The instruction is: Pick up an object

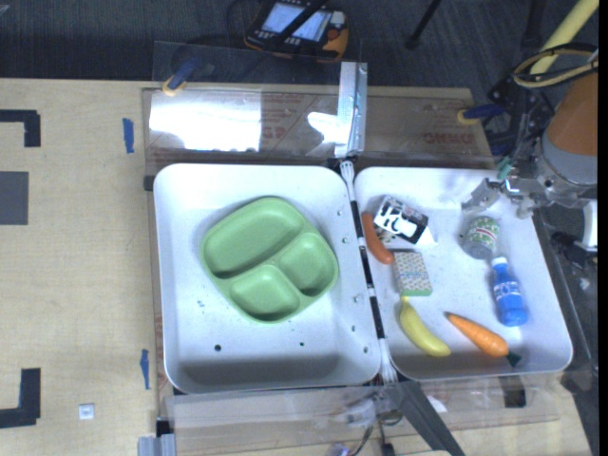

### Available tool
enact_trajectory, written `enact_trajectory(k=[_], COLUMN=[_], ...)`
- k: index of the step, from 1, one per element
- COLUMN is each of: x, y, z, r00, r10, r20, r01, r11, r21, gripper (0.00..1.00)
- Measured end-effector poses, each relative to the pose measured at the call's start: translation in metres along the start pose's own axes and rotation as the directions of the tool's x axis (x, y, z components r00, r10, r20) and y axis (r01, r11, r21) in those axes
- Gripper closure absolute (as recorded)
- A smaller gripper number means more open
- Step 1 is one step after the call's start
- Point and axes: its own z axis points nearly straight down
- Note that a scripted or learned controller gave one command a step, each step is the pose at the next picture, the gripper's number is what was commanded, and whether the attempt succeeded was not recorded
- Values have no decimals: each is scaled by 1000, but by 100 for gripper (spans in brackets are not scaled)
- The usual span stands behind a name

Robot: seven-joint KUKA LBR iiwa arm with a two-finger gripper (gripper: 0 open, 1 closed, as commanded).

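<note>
Over the far right corner of the right bin [556,350] my gripper [496,190] hangs near the rim, with the grey arm and its orange band coming off the right side behind it. From this slant I cannot tell how the jaws are set, and I see nothing between them, so I count the pick as not yet made.

I take the step in hand to be the approach: choosing a target and getting above it. Using the small clear cup [482,235] as my landmark, it sits just below the gripper and is the closest thing to it. Below the cup lies the blue bottle [509,295] on its side. Further toward the near rim from the cup lies the carrot [478,335], and left of that the banana [422,331]. Left of the cup sit the black and white packet [400,221] and, below it, a speckled sponge [412,273]. An orange sausage-shaped piece [376,240] lies further left, against the wall between the bins. Well left of the cup, the left bin [180,255] holds a green divided plate [270,258].

Any of these would satisfy the task. My judgement is that the cup is the natural target; the next move calls for centring over it and descending. It looks light and smooth, so it may slip or tip.
</note>
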Motion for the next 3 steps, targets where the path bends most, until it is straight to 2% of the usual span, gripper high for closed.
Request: enact_trajectory(k=[1, 3], x=[-2, -2], y=[-12, -11], z=[1, 1], r00=[998, 996], r10=[-70, -89], r20=[4, 3], r01=[71, 89], r11=[997, 996], r21=[-18, -12], gripper=[0, 0])
